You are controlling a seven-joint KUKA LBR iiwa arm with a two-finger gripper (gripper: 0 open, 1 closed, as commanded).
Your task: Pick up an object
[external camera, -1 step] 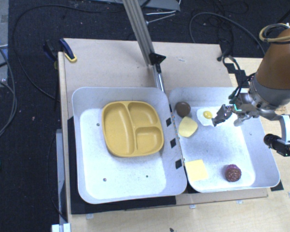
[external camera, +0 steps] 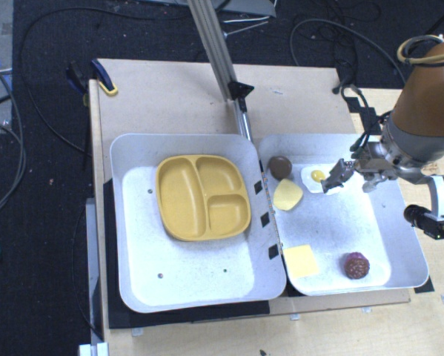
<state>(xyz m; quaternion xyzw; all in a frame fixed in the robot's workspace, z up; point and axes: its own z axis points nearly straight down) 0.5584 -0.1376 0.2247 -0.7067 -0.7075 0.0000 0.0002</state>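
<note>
**Well above the right bin, the pincer hangs beside the fried egg**

Right now we see the pincer (external camera: 339, 178) over the upper part of the right bin (external camera: 399, 273), its dark fingertips pointing toward the left of the view. Whether its fingers are apart or closed we cannot tell, and we see nothing held between them. Just left of its tip lies a toy fried egg (external camera: 315, 176), white with a yellow yolk; we cannot tell whether the tip touches it.

Moving outward, a pale yellow rounded piece (external camera: 287, 195) lies just left of and below the egg, and a brown ball-like object (external camera: 280, 167) sits just above that piece, near the bin's upper left corner. Lower in the same bin we find a flat yellow square, like a cheese slice (external camera: 301, 260), by the left wall, and a dark red, bumpy round object (external camera: 356, 265) toward the lower right, well apart from the pincer.

Behind the pincer, the arm (external camera: 422, 117) comes in from the right, with its orange band above the grey wrist.

Across the divide, the left bin (external camera: 133, 273) holds a yellow plate with three compartments (external camera: 204, 196), lying flat in its upper middle. Both bins rest on a light wooden bench (external camera: 170, 102).
</note>
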